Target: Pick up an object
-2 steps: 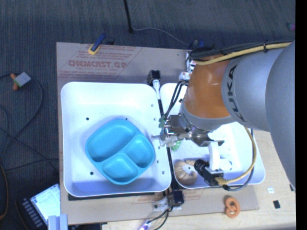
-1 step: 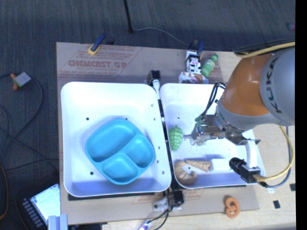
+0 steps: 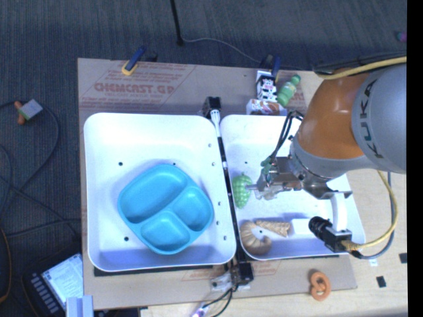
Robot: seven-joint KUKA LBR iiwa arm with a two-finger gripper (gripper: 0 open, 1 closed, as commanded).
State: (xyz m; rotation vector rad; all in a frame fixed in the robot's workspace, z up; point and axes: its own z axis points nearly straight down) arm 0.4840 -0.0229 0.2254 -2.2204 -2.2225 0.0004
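In the right bin (image 3: 231,127), the arm (image 3: 344,131) hangs its claw (image 3: 264,185) just beside a green ball (image 3: 240,190) at the left wall, its grip state unclear, a tan toy (image 3: 264,233) lying nearer the front.

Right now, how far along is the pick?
Done: the claw is down in the right bin, beside the green spiky toy. In hand: nothing visibly gripped. Left: grasp and lift; the tan toy also lies there.

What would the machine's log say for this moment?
arm: over right bin | pincer: beside green ball | blue tray: left bin
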